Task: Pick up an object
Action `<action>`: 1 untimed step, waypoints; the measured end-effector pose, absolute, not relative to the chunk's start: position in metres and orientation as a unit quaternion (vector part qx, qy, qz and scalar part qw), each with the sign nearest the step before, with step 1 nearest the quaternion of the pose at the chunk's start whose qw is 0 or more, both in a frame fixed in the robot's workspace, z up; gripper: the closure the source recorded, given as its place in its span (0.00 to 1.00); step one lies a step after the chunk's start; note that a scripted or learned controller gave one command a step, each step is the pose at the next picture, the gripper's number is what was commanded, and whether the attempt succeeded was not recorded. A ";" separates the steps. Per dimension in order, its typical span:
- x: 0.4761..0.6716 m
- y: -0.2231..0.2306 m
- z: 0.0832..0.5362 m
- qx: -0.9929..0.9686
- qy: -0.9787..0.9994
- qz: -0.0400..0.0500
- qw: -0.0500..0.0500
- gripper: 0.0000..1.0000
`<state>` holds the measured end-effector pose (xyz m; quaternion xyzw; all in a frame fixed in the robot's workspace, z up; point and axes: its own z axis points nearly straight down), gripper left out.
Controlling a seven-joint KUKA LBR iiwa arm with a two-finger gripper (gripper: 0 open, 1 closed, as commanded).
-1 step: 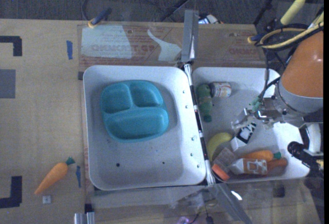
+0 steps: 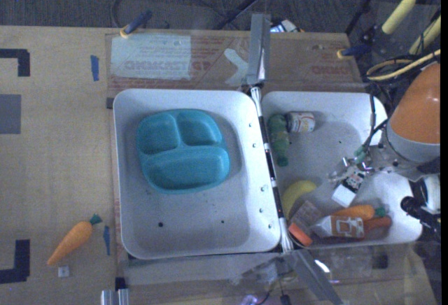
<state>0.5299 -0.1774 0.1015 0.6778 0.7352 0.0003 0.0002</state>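
Orange carrot (image 2: 360, 213) is lying left-to-right at the near wall of the right bin (image 2: 322, 137), just camera-side of the end effector (image 2: 352, 172); I cannot tell whether that is open or closed.

The divided plate (image 2: 183, 150) is teal, set against a white bin (image 2: 140, 227). Right of the plate, the second bin (image 2: 329, 104) is also white, with a green toy vegetable (image 2: 280, 139), a yellow round fruit (image 2: 299, 193) and an orange carrot (image 2: 358, 213) with a green top. Below and left of the plate, a second carrot (image 2: 70, 242) is orange on the tan worktop (image 2: 49, 157), which has black corner marks and blue tape (image 2: 94, 67).
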 end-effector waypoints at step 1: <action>0.571 -0.191 0.087 0.657 0.754 0.000 0.001 0.00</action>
